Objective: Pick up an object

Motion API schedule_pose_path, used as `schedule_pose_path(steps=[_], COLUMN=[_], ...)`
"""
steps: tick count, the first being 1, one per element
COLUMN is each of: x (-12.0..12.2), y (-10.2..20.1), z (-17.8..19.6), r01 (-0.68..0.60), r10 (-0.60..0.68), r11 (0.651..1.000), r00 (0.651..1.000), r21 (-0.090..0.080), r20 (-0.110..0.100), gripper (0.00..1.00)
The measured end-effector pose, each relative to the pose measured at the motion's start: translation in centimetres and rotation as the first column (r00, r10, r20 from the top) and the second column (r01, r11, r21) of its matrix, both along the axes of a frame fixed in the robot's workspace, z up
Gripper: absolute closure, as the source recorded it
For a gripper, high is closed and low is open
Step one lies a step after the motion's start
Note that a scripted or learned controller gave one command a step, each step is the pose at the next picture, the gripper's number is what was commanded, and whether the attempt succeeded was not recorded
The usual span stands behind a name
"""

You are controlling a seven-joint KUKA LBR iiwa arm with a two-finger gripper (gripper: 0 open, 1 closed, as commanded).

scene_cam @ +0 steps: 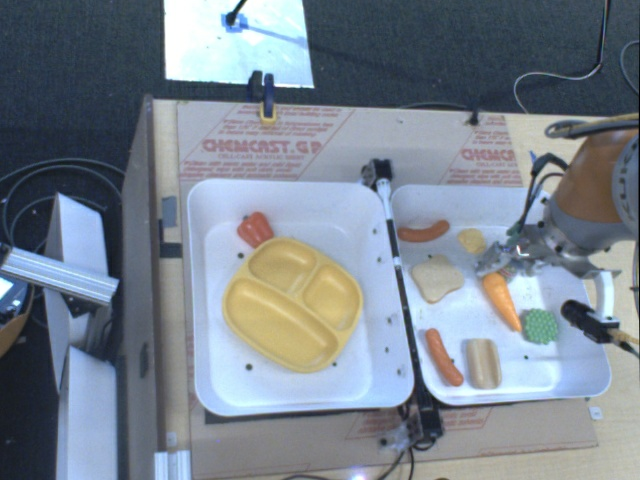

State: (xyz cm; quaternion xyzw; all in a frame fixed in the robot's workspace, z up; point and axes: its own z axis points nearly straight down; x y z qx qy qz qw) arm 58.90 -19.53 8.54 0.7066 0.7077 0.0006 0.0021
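Beside the tool [497,260], grip state unclear, the carrot [502,301] lies diagonally, tip toward lower right.

2 white bins sit side by side: the left bin [215,368] and the right bin [590,373]. the left bin holds 1 yellow divided tray [291,303] and 1 red pepper [254,229]. the right bin holds 2 sausages, 1 at the top [424,232] and 1 lower down [444,356], plus 1 bread slice [437,278], 1 small yellow piece [472,240], 1 carrot [502,301], 1 green broccoli [540,326] and 1 hot dog bun [483,362].
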Motion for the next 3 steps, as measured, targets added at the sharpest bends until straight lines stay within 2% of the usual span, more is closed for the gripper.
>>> schedule_pose_path(steps=[1, 2, 3], x=[-2.8, -2.7, -1.9], y=[3.8, 3.8, 14.0], z=[0.0, 1.1, 10.0], r01=[-0.001, -0.002, -0.003], r10=[0.001, 0.002, 0.003], r11=[1.000, 1.000, 1.000], r00=[1.000, 1.000, 1.000], r21=[0.001, 0.000, 0.003], r20=[0.000, 0.003, 0.000], gripper=[0.00, 1.00, 1.00])
